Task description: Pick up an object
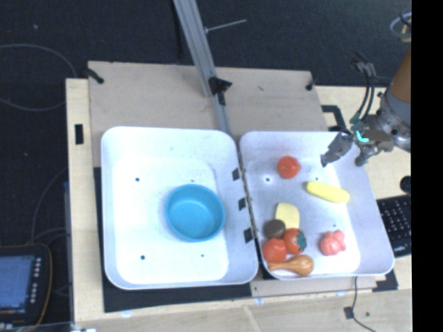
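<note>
Above the far right corner of the right bin (259, 154), the pincer (349, 152) at the end of the grey arm, with both dark fingers (333, 151) spread apart, open and with nothing between them. Just below and to the left of it, on the white floor of this bin, a small red ball (288, 166), apart from the fingers. Near the ball, closer to the right wall, a yellow banana-like piece (327, 192), lying flat. Further toward the near edge, a tight group of toys: a pale yellow block (287, 214), a small brown piece (274, 227) touching its lower left corner, a red tomato with green top (294, 239) just beside, a second red-orange piece (274, 250) below the brown one, and a tan pear-shaped gourd (295, 264) lying against the near wall. A little to the right of the group and apart from it, a pink toy (332, 243). Inside the left bin (124, 147), a blue bowl (195, 212), upright, slightly right of the middle. Under both bins, the light wooden tabletop (152, 92). Over the far part of the tabletop, a slanted grey metal rail (197, 40), ending near the gap between the two bins.
</note>
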Controlling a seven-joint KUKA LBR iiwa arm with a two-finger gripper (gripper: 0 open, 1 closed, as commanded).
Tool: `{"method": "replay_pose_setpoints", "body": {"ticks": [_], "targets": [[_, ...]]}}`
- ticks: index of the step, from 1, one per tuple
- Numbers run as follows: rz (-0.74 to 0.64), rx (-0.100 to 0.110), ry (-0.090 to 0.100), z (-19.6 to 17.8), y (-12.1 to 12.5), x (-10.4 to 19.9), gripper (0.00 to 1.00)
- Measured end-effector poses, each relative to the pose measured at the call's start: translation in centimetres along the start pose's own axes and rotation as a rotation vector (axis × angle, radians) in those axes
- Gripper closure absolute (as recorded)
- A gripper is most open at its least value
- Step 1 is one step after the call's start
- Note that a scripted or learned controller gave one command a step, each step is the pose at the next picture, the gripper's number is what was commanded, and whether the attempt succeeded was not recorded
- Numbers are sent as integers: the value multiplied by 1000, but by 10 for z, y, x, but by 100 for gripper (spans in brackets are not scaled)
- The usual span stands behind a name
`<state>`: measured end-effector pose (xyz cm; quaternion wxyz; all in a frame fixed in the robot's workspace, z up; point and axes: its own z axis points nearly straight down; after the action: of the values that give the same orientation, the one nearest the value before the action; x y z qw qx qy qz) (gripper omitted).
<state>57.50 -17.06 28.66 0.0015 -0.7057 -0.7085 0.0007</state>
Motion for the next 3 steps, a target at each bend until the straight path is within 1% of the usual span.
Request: {"method": "replay_pose_setpoints", "body": {"ticks": [1, 2, 3], "targets": [[0, -4, -1, -2, 1, 0, 0], [5, 1, -4, 42, 1, -5, 0], [7, 2, -4, 100, 7, 0, 0]]}}
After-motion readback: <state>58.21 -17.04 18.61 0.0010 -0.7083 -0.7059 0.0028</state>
